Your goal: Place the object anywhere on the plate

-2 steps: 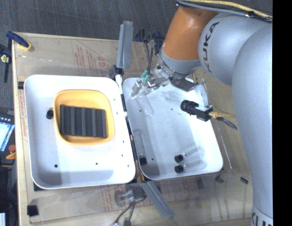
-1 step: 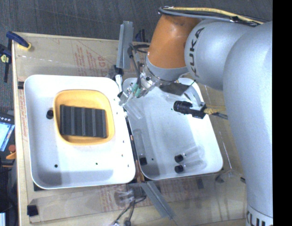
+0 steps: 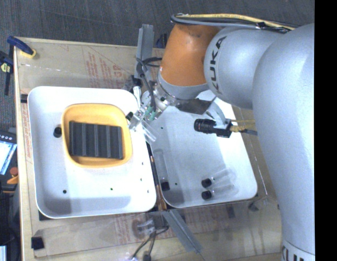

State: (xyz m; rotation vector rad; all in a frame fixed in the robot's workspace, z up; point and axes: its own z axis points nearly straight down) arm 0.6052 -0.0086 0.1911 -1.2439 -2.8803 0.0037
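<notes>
One gripper [image 3: 137, 116], its grip unreadable from here, hangs at the yellow plate's [image 3: 98, 112] three o'clock rim.

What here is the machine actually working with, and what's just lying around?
Part of the job:
- yellow rounded plastic plate, in the left white bin
- dark grey ribbed block, lying on that plate
- gripper, above where the bins meet

Lying about:
- clear plastic tubes with black caps, in the right white bin
- blue-and-yellow clamp, at the bench corner
</notes>
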